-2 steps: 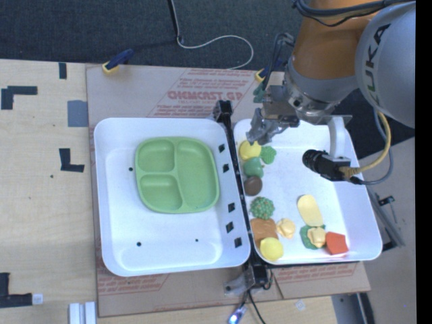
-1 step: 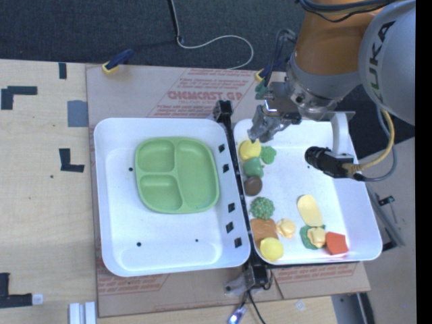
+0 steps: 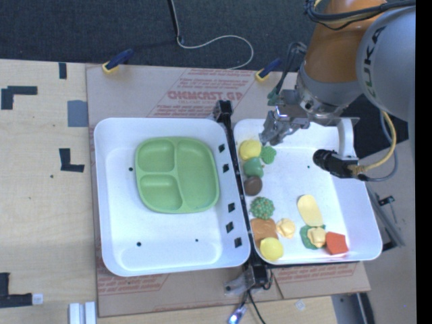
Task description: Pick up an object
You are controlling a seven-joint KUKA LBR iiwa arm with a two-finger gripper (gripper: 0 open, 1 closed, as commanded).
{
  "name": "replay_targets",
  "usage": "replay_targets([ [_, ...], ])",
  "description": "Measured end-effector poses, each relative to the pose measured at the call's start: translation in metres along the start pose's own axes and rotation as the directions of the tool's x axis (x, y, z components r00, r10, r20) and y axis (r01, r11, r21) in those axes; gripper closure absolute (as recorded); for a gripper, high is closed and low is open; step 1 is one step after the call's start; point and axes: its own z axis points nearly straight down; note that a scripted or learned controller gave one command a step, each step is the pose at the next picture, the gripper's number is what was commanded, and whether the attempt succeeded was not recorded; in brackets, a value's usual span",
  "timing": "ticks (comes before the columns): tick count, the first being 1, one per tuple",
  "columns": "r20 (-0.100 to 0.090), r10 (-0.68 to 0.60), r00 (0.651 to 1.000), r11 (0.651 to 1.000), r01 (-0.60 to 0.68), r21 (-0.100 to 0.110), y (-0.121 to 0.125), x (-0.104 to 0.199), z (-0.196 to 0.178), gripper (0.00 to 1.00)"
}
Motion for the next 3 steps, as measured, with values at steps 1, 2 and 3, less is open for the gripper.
replay_targets([
  [1, -0.006, -0.015, 1.000, 1.000, 0.015, -0.014, -0.024, 0.092, -0.112, 1.00],
  [2, -0.001, -0.002, 1.000, 1.000, 0.002, 0.005, -0.041, 0.059, -0.019, 1.00],
  [3, -0.001, -0.001, 1.000, 1.000, 0.001, 0.005, -0.044, 0.027, 0.067, 1.00],
])
